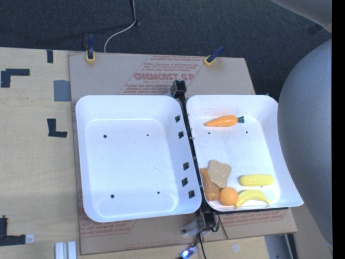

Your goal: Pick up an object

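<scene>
Dark carpet lies beyond a wooden bench, on which a cardboard sheet carries two shallow white bins side by side. One left bin and one right bin are counted, joined along a clipped seam. Five toy foods are counted in the right bin: one carrot at the far end, with its long axis running left to right and its green tip to the right; one slice of bread; one brown sausage-like piece partly under the bread; one orange; one corn cob; and one banana just beside the orange, making six if the brown piece is a separate item. The near cluster is packed closely, several pieces touching, whereas the carrot lies well apart from the rest. Grey bulk of the arm is seen blurred along the right side, nearest the right bin; the gripper's state cannot be told. All candidate objects are judged to lie to the left of the arm, and the isolated carrot is judged the clearest target.
</scene>
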You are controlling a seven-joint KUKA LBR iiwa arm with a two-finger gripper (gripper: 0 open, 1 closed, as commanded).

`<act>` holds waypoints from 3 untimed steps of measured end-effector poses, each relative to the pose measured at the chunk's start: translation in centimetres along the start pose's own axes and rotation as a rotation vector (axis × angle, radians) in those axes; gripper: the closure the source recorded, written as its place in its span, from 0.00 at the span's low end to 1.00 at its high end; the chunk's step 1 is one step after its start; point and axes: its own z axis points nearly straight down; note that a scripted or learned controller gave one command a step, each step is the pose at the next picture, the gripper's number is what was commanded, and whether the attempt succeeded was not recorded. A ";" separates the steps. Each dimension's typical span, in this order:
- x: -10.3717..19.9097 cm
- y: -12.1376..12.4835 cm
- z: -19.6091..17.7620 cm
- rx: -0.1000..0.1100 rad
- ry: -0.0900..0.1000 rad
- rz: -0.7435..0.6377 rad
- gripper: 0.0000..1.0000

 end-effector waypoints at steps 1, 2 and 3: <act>0.2 0.2 -1.0 -0.018 0.005 0.000 1.00; 0.4 0.4 -1.9 -0.038 0.011 0.000 1.00; 0.5 0.6 -2.9 -0.061 0.018 0.000 1.00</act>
